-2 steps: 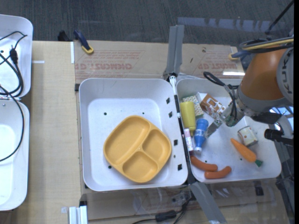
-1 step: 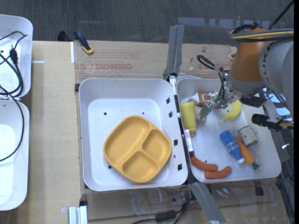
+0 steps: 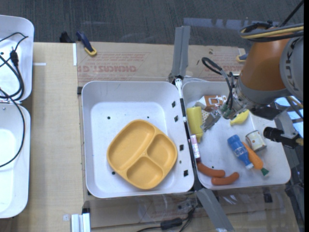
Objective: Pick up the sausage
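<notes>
**Pincer hovers at the back of the right bin; sausage waits at the front**

The sausage (image 3: 218, 174), two reddish-orange links lying close together, rests on the floor of the right bin (image 3: 280, 175) near its front wall, just beside the divider between the bins. The pincer (image 3: 219, 114) sits well apart from it, toward the back of the same bin, low among a yellow block (image 3: 194, 121) and a yellow banana-like piece (image 3: 240, 117). Whether it is spread or pressed together I cannot tell; clutter and the wrist blur it.

By my reading the task is at the approach step: nothing is gripped yet. The next move calls for travel toward the front of the bin, then a descent in line with the links, clear of the blue bottle (image 3: 237, 148) and the toy carrot (image 3: 255, 159) nearby.

The left bin (image 3: 96, 129) holds a yellow divided plate (image 3: 142, 153). Both bins stand on a pale wooden worktop (image 3: 53, 105) with cardboard behind, cables trailing at the left, and dark carpet beyond.
</notes>
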Controlling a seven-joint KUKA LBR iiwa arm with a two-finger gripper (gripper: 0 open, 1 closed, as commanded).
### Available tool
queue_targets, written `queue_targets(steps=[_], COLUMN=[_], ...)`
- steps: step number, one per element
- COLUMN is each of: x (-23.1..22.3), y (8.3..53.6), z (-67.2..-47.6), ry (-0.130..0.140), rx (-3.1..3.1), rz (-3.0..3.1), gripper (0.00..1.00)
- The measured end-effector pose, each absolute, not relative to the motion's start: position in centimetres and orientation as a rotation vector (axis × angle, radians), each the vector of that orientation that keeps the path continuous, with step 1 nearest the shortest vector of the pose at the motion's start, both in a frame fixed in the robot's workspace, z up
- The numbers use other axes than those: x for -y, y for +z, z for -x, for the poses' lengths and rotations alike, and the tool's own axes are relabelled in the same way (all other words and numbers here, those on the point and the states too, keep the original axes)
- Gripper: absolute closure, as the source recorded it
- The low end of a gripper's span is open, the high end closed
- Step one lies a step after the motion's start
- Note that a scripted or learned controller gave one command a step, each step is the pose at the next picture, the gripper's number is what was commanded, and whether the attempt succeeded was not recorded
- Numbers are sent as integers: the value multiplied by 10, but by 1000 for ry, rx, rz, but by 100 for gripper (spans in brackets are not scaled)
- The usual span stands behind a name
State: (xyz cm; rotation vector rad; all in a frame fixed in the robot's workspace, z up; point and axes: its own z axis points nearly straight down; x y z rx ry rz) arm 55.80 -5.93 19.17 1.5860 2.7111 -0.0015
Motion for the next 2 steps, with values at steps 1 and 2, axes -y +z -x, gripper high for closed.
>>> queue_targets(steps=[1, 2], x=[155, 112], y=[122, 134], z=[-504, -477], ry=[-4, -4], rx=[-2529, -1892], rz=[-1867, -2512], gripper=[0, 0])
